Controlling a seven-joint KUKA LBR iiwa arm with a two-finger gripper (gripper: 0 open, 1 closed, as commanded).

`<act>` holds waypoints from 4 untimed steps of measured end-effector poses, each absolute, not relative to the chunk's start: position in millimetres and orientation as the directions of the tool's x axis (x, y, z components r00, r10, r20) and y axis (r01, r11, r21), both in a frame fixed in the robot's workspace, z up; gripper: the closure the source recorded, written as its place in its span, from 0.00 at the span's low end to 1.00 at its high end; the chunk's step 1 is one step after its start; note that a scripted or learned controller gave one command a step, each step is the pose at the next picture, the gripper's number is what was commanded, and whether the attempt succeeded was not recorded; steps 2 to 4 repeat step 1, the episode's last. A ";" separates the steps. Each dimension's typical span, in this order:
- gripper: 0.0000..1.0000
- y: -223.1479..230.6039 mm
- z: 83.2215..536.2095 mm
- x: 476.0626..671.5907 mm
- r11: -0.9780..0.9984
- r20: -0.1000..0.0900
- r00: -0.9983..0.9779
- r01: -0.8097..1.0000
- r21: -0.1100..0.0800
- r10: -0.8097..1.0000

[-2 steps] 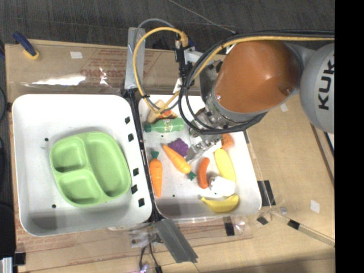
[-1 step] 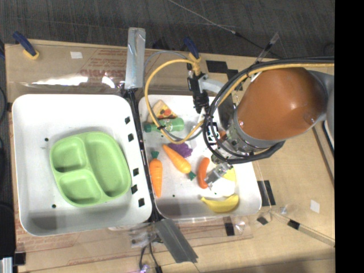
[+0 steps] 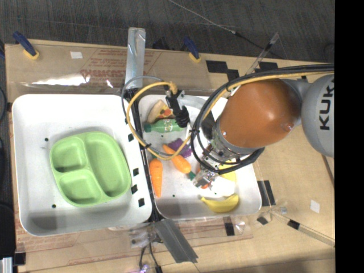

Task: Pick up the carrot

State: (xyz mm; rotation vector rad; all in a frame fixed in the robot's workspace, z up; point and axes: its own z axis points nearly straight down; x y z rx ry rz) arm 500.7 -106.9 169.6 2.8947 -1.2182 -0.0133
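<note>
An orange carrot (image 3: 155, 176) lies lengthwise against the left wall of the right bin (image 3: 170, 209), its thin end toward the front. My gripper (image 3: 201, 178) hangs below the orange wrist band, low over the bin floor, a short way right of the carrot and not touching it. A shorter orange piece (image 3: 181, 164) lies between the carrot and the gripper, just up and left of the gripper's tip. The wrist hides much of the bin's right half.
The right bin also holds a green bottle (image 3: 164, 127), a purple item (image 3: 180, 147), a banana (image 3: 221, 203) at the front and a pale wedge-shaped toy (image 3: 158, 111) at the back. A yellow cable (image 3: 134, 104) loops over the divider. A green divided plate (image 3: 88, 166) sits in the left bin (image 3: 25, 118).
</note>
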 end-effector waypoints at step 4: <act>1.00 -29.6 190.7 487.0 -0.812 -0.006 0.812 -0.584 0.002 -0.584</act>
